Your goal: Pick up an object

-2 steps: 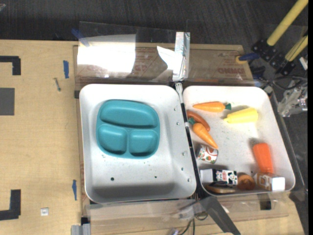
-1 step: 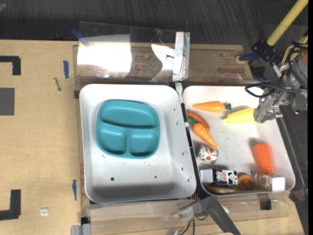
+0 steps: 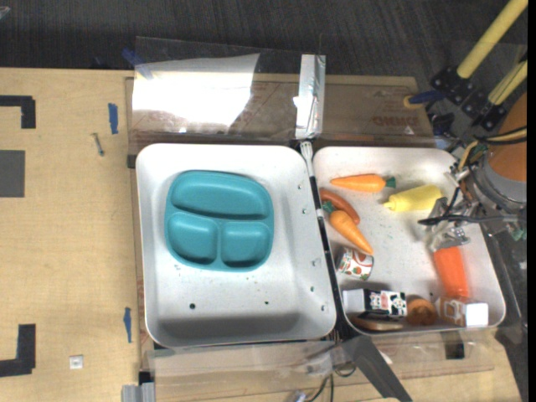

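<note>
The right bin (image 3: 419, 162) holds a carrot (image 3: 360, 182) at the back and a second carrot (image 3: 350, 231) beside a red pepper (image 3: 339, 203) near its left wall. A yellow piece (image 3: 412, 198) lies in the middle. An orange bottle (image 3: 452, 273) lies along the right side. My gripper (image 3: 446, 219) hangs over the bin's right part, just above the bottle's top end and right of the yellow piece. Nothing shows as held.
The left bin (image 3: 285, 300) carries a teal divided plate (image 3: 219, 219). Along the right bin's front lie a small can (image 3: 354, 263), a black-and-white carton (image 3: 383, 302), a brown ring (image 3: 419, 311) and a white block (image 3: 476, 314). Yellow-handled tools (image 3: 494, 32) stand at the back right.
</note>
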### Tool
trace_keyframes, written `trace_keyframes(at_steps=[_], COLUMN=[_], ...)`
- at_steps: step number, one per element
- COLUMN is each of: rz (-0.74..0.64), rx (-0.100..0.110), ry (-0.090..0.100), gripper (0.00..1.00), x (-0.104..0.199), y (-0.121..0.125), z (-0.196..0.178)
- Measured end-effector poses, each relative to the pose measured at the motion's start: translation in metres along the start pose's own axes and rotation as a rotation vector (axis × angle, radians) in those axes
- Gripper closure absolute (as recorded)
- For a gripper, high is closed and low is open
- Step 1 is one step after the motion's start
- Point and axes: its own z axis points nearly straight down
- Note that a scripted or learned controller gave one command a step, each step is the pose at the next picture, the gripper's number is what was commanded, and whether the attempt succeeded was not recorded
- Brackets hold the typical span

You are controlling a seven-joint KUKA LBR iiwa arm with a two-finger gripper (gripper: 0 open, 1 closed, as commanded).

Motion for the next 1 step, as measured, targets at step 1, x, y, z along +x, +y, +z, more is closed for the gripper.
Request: trace_keyframes(at_steps=[1], rz=[-0.106], rx=[0.01], ry=[-0.014], gripper=[1.0], x=[-0.0769], y=[-0.0187], z=[-0.1184])
